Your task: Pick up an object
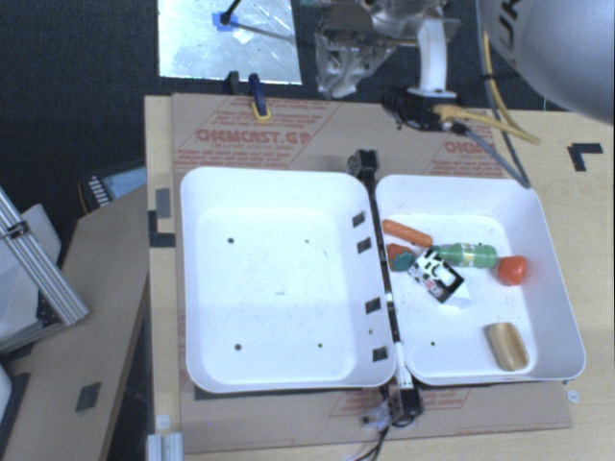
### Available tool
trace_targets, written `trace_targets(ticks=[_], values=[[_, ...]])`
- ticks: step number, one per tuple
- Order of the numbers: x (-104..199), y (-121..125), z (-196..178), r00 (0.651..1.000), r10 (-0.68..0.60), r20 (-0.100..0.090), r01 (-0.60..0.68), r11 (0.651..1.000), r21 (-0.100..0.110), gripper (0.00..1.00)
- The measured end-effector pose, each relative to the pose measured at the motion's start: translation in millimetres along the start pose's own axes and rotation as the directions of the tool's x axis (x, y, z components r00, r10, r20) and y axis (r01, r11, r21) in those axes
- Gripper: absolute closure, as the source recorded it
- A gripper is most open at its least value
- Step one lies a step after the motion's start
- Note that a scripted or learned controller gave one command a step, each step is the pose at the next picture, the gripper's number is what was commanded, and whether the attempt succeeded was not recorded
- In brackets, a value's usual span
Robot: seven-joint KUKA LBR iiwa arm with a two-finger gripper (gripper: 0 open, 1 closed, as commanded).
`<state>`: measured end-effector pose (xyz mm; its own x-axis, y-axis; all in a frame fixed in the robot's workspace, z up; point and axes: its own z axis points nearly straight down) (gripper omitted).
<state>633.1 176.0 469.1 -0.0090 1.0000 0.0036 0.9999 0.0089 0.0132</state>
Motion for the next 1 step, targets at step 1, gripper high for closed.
trace_targets(ticks=[1], values=[[23.9, -52.6, -71.7, 1.000, 0.001, -0.001, -0.001, 1.000, 0.005, 1.00]])
